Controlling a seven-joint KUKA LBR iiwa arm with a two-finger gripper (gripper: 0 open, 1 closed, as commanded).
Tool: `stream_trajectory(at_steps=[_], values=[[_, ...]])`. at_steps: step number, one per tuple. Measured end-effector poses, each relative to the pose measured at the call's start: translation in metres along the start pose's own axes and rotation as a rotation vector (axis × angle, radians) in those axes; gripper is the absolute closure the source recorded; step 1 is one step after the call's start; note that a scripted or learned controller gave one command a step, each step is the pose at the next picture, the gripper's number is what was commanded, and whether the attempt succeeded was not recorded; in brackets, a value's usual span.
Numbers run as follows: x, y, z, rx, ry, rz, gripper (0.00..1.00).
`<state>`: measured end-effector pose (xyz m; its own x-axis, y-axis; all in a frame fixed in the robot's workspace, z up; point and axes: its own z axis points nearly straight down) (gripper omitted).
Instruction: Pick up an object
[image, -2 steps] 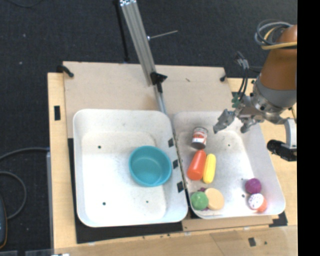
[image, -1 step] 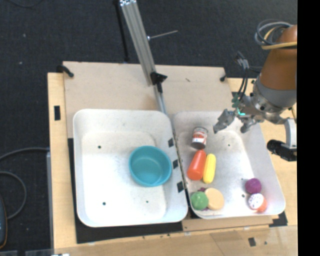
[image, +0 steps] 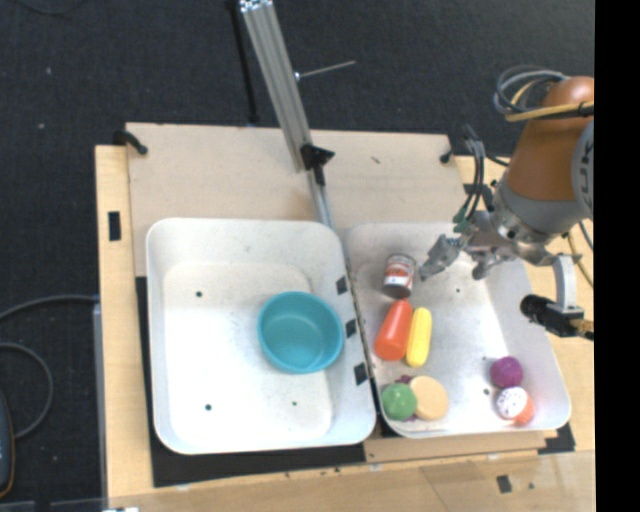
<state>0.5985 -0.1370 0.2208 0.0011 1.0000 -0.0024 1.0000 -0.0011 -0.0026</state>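
Fingers (image: 437, 262) apart, nothing between; gripper (image: 455, 258) over right bin (image: 470, 300). Can (image: 399, 274) just beside at 8 o'clock, upright.

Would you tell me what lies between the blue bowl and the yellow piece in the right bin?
In the camera view, between the blue bowl and the yellow piece lie the two bins' adjoining walls, then the orange piece, which touches the yellow one.

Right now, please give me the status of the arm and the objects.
Pincer over right bin, holding nothing. Small can just left of it. Carrot and yellow piece lie close below.
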Motion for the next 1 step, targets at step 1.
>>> stream_trajectory(at_steps=[1], values=[[0.0058, -0.0005, 0.0613, 0.002, 0.001, 0.002, 0.00]])
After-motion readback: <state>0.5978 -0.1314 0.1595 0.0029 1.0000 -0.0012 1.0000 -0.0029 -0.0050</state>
